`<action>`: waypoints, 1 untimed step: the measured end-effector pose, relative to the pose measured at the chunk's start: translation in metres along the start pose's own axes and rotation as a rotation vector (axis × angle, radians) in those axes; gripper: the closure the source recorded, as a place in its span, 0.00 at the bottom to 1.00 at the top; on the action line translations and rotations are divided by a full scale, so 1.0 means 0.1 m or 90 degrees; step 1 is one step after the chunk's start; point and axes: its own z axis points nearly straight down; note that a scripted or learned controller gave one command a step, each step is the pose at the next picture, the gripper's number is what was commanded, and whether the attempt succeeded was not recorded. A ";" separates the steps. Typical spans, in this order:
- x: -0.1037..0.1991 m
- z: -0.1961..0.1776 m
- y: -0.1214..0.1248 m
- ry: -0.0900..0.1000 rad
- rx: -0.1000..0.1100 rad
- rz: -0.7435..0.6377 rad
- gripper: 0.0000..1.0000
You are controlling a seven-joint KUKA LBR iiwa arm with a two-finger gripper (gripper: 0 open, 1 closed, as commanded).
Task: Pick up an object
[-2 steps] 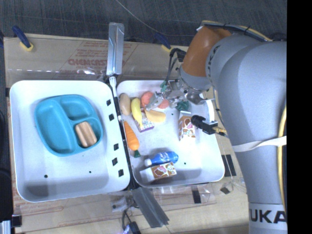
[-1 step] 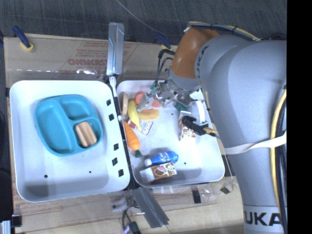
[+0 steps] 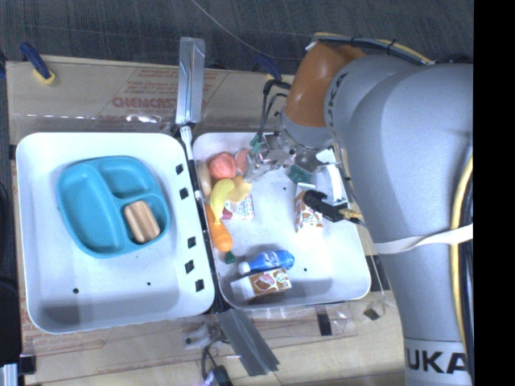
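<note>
Grey arm (image 3: 402,175) lowers its tool (image 3: 264,155) into the right bin (image 3: 346,272), beside a peach-coloured fruit (image 3: 222,166); finger state apparently obscured, cannot tell. Nothing visibly lifted; pick remains undone.

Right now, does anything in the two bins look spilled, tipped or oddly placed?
Nothing spilled. The right bin is cluttered: fruit crowds its left wall, a small carton lies alone. In the left bin, a sausage sits in the blue tray.
</note>
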 end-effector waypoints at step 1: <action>0.00 -0.01 0.01 -0.001 -0.002 -0.001 0.00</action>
